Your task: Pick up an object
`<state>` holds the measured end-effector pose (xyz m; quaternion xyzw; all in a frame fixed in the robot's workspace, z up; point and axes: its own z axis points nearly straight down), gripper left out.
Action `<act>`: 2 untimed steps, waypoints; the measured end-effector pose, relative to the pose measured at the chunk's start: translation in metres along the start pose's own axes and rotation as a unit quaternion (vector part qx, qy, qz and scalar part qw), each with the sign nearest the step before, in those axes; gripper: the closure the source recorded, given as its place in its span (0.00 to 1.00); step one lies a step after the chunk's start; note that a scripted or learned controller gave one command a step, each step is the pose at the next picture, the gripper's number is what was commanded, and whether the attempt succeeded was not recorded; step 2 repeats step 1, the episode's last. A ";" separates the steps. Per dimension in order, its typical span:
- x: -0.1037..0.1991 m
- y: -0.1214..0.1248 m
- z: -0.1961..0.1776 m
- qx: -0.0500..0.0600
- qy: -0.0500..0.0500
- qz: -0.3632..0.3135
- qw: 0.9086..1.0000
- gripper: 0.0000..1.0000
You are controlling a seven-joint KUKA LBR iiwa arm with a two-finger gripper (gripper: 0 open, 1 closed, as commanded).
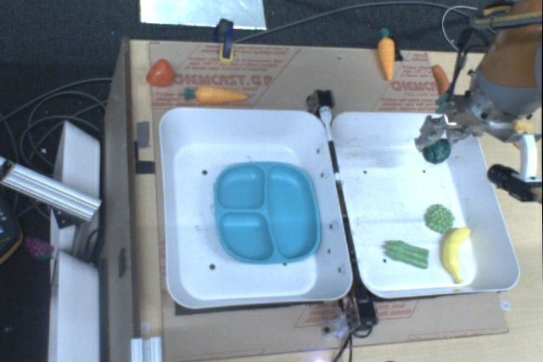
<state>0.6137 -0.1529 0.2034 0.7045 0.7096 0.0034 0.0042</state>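
Gripper [436, 140] closed on dark teal object [438, 152], above right bin [492, 216].

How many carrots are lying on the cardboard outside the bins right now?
2. One carrot lies flat behind the left bin, beside a red toy. The other carrot lies behind the right bin. Others may be hidden under the arm.

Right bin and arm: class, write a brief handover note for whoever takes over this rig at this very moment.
Pincer: over the upper right part of the right bin, with a dark green object between its fingers, apparently lifted.
Left in the right bin: green bumpy ball, banana, green pod.
Left bin: blue divided plate.
Done: pick seems made.
Left: confirm the grip holds; no drop-off point is given.
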 end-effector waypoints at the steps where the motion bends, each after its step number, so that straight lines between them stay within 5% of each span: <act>1: 0.095 -0.013 -0.015 0.004 0.002 0.000 1.000 1.00; 2: 0.095 -0.013 -0.015 0.004 0.002 0.000 1.000 1.00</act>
